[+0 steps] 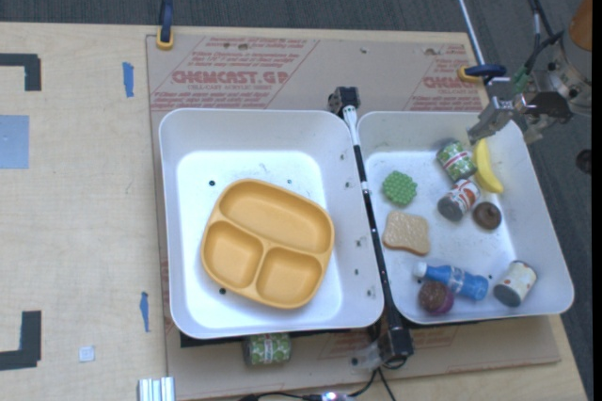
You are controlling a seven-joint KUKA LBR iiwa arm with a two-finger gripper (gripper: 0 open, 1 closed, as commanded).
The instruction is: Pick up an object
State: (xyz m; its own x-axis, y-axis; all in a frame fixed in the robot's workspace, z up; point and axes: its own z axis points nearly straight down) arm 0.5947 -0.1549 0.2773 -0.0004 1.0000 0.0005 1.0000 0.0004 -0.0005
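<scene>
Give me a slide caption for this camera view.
Tool poised over right bin's far corner, near banana.

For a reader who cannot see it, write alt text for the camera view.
A gripper hangs over the far right corner of the right bin, above a banana, cans, a bread slice and other toy food. The left bin holds a yellow divided plate.

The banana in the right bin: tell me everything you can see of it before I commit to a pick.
The banana is a small yellow toy, plastic-looking, smooth and gently curved. It lies flat on the floor of the right bin near the far right wall, running roughly near to far. Its left side is against or very close to a green-labelled can; contact is uncertain. The gripper is just beyond its far end, not holding it.
</scene>
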